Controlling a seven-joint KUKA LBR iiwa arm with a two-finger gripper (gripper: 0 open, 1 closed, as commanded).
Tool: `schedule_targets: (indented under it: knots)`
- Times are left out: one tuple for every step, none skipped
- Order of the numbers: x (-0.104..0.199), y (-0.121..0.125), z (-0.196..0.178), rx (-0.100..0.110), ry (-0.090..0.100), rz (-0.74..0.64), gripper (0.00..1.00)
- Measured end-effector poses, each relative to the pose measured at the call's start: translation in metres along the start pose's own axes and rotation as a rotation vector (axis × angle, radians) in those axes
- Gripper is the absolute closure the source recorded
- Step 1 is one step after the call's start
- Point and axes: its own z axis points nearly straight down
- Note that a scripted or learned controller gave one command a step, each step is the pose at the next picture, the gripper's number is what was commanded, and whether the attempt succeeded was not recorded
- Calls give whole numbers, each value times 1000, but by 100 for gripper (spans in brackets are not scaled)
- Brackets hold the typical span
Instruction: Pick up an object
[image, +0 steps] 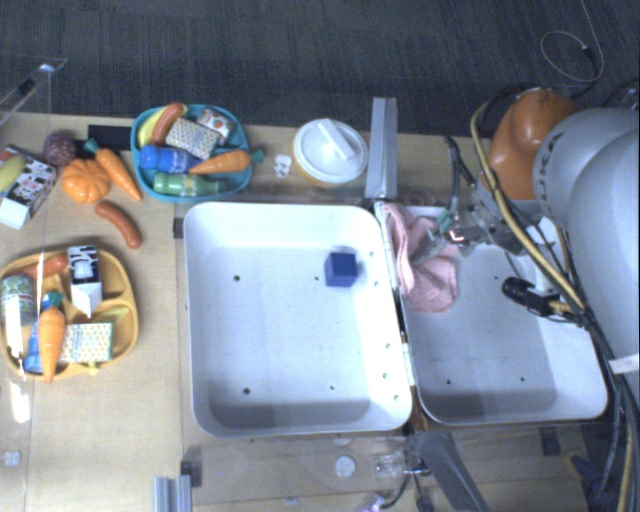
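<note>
The cloth (430, 262), pink and crumpled, is lying in the right bin (520, 380) against its left wall, up near the top corner, partly draping over the rim toward the divider. My gripper (452, 236) is sitting right at the cloth's upper edge, touching or nearly touching it. I am not seeing the cloth clearly pinched and lifted; it is looking like it is resting on the bin floor and wall. Whether the pincer is open or closed I cannot tell, the tip is too blurred and cable-cluttered.

The other candidate, a blue cube (342, 268), is sitting alone in the left bin (280, 380), upper right part, well apart from the gripper and untouched.

Judging progress: the reach looks done, with the arm (590, 180) coming in from the right and down at the cloth. The grasp is unconfirmed, and the lift is not yet done. What is left, I'm guessing, is closing on the fabric and raising it clear of the rim. One risk is the cloth snagging on the bin edge or slipping out.

Outside the bins: a white lid (330, 150) above the left bin, a blue bowl (190, 150) of toy food, loose toy carrots, and a yellow plate (65, 315) of toys far left.
</note>
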Motion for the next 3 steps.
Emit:
schedule_targets:
  knots:
    - [2,3,-12,-6,0,-6,100]
    - [14,12,-95,5,4,-418,100]
    - [41,20,-95,5,5,-767,100]
